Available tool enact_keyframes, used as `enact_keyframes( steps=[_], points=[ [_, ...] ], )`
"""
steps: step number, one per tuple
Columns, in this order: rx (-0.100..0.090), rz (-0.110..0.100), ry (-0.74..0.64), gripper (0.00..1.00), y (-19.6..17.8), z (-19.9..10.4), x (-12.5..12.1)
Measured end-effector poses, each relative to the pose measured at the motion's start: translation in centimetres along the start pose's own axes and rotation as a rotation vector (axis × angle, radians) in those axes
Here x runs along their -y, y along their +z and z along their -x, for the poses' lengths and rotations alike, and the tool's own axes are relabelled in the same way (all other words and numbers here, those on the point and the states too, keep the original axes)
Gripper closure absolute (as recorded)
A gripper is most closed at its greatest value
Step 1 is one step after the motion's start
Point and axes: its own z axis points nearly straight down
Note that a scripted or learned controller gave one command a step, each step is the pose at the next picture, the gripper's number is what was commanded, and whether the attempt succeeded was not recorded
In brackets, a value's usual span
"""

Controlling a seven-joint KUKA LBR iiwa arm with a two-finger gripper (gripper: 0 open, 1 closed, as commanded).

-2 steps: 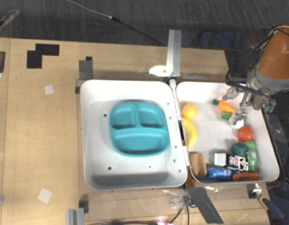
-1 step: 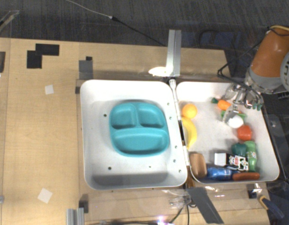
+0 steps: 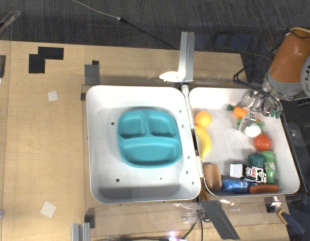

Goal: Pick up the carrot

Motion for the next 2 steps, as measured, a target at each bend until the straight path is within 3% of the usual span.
enact_keyframes(
  steps=[1, 2],
  points=[
    [0.042, 0.001, 0.04, 0.0, -14.6, -0.5, 0.0],
    [0.032, 0.003, 0.154, 0.0, -3.4, -0.4, 0.0]
  ],
)
